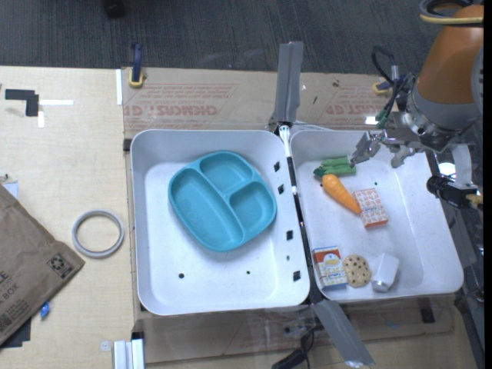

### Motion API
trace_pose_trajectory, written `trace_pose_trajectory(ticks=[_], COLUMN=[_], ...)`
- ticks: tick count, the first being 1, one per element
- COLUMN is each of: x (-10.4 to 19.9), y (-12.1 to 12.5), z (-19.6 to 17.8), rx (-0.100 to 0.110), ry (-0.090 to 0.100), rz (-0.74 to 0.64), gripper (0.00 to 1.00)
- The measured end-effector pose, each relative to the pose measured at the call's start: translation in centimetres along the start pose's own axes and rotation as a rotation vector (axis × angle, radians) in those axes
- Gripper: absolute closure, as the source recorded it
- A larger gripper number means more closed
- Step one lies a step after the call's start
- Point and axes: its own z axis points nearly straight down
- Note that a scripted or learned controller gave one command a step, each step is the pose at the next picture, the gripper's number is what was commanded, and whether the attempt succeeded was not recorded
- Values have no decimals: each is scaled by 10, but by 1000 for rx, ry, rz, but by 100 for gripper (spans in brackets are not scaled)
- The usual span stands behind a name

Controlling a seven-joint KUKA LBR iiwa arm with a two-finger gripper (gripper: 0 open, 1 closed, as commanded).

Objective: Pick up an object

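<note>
The right bin holds a toy carrot with green leaves, a small red-and-white box, a white carton with a red label, a round cookie and a pale grey block. My gripper hangs over the bin's far part, to the right of the carrot's leaves. Its fingers stand apart with nothing between them.
The left bin bears a blue divided plate. A tape ring and a brown cardboard box lie on the bench at the left. A grey divider rises between the bins at the back.
</note>
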Motion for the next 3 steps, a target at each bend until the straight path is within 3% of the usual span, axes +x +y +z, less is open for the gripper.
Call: trace_pose_trajectory(ticks=[1, 2, 3], x=[17, 15, 51], y=[1, 1, -2], z=[124, 115, 25], rx=[-3, -4, -1], ry=[0, -1, -1], rz=[-164, -160, 73], gripper=[0, 100, 100])
